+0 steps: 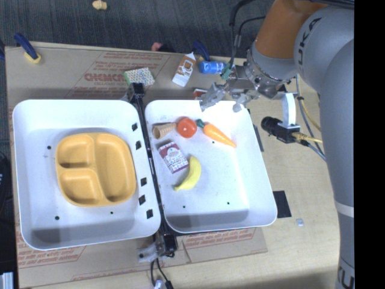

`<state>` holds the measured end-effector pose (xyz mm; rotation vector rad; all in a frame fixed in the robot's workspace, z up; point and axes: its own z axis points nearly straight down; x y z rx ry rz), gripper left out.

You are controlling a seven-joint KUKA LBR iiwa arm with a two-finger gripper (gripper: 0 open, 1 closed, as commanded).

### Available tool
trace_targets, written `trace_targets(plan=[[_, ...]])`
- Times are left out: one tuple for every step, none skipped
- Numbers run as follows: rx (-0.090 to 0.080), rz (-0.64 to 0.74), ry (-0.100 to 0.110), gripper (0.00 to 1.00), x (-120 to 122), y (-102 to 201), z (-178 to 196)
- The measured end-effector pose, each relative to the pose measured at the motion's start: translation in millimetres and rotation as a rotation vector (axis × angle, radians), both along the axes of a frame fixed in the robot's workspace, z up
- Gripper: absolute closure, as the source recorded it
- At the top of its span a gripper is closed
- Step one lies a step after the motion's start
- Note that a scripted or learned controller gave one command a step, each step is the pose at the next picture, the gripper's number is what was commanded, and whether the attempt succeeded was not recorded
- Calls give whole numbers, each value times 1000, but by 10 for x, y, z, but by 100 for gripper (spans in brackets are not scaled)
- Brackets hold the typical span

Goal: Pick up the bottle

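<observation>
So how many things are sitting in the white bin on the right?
5. An ice cream cone by the left wall, a tomato next to it, a carrot to its right, a small red box below, and a banana beside the box.

The left white bin [24, 161] holds a yellow divided plate [95, 167]. In the right white bin [255, 179], near the frame's middle, lie a tomato [186, 127], a carrot [219, 135], an ice-cream cone [162, 129], a small red box [173, 158] and a banana [189, 175]. Above the bins, on the cardboard [90, 77], there are a green patterned packet [139, 76] and a small carton [184, 70].
</observation>
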<state>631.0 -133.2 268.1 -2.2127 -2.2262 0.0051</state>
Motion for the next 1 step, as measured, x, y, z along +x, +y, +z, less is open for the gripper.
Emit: trace_targets(plan=[[0, 5, 2, 100, 4, 8, 102]])
